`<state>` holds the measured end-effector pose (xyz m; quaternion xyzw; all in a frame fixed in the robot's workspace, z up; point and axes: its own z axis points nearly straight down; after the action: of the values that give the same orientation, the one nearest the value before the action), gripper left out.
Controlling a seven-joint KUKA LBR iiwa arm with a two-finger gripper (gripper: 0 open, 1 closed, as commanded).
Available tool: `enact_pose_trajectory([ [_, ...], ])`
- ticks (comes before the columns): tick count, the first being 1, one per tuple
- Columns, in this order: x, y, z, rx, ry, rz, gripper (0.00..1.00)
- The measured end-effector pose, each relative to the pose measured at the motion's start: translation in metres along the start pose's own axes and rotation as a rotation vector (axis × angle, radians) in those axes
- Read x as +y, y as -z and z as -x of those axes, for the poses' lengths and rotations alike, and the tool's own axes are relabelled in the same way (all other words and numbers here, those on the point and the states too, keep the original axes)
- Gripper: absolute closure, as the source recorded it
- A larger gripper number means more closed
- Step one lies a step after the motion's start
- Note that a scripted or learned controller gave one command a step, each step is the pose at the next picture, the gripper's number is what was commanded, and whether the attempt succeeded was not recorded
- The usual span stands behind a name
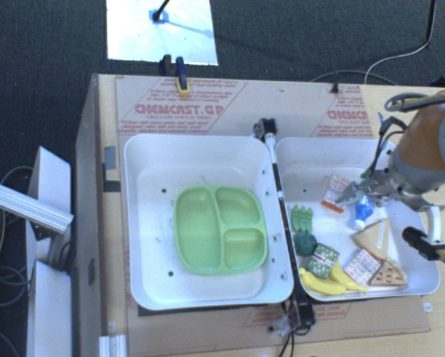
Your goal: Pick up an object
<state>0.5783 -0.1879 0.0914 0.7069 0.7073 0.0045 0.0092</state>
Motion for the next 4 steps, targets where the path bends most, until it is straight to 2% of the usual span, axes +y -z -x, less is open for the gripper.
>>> enact_pose_trajectory([
  [1, -0.068, -0.006, 0.019, 0.006, 0.001, -0.018, 0.00],
  [2, 0.042, -0.007, 0.018, 0.006, 0.004, -0.015, 0.00],
  [3, 0.090, -0.008, 0.018, 0.008, 0.003, -0.020, 0.00],
  [4, 0.092, 0.004, 0.018, 0.004, 0.009, -0.013, 1.00],
])
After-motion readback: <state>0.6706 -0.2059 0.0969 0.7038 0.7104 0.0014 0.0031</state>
